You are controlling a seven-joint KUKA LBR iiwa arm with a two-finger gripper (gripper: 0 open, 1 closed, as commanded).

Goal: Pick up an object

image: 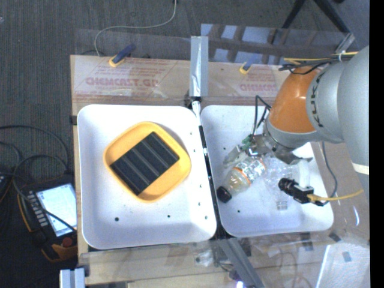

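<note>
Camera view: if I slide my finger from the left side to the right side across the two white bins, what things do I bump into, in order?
Left white bin → yellow dish with the black ribbed panel → right white bin → clear plastic bottle with a black cap → grey arm with the orange band.

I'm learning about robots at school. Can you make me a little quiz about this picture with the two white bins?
1. True or false: the yellow tray lies in the left bin.
2. Which bin holds the clear plastic bottle? A) left B) right
3. What colour is the bottle's cap?

Key: 1 true; 2 B, it lies on its side in the right bin, below the arm; 3 black.
</note>
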